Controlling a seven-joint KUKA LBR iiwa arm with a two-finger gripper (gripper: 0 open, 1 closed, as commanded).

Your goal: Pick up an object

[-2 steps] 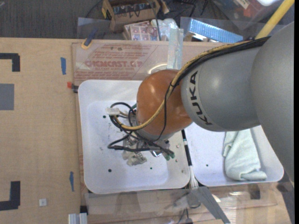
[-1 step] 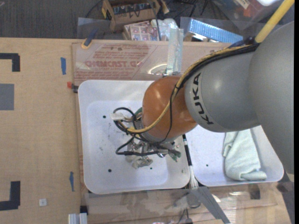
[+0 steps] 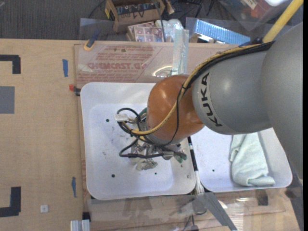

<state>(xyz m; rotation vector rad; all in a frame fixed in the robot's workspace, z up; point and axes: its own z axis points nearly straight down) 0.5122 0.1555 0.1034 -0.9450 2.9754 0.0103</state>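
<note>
**Object not lifted, as far as can be seen**

A small pale object lies on the floor of the left bin, just under the gripper (wrist and cables hide much). The arm is low over it. A grasp and a lift seem left to do.

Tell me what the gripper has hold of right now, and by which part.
Cannot tell. The gripper is low in the left bin, hidden under the arm's wrist and cables. The cloth lies untouched in the right bin.
</note>
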